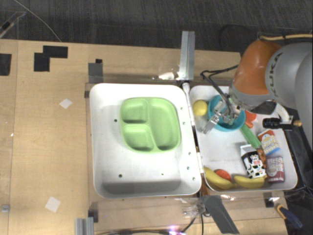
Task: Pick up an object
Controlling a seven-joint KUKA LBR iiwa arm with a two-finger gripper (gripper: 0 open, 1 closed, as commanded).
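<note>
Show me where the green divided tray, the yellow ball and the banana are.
green divided tray (pixel 149 124): camera view, on its central ridge.
yellow ball (pixel 199 107): camera view, on its top surface.
banana (pixel 248 181): camera view, on its middle, near the right bin's front wall.

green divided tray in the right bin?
No, the green divided tray lies in the left bin; the right bin holds the bananas and other small items.
</note>
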